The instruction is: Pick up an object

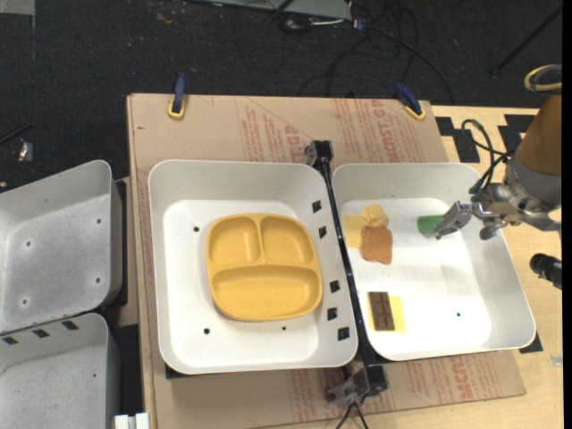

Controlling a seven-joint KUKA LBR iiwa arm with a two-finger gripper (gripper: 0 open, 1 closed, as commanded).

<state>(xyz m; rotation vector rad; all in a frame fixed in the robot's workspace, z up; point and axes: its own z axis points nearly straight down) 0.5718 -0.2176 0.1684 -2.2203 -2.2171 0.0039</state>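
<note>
My gripper (471,223) hangs over the right bin (500,324) near its far right side, open, with nothing between its fingers. A small green object (429,225) lies just left of the left finger (450,222); whether they touch I cannot tell. Further left, near the divider, lie a pale yellow piece (374,214), a flat yellow piece (352,232) and an orange-brown lump (377,245). A dark brown rectangle (381,311) rests on a yellow pad (396,312) at the bin's front left.
The left bin (174,239) holds a yellow divided plate (264,267). A black divider strip (337,248) runs between the bins. White bin lids (54,239) lie off the bench to the left. Clamps (177,105) sit on the bench's far edge.
</note>
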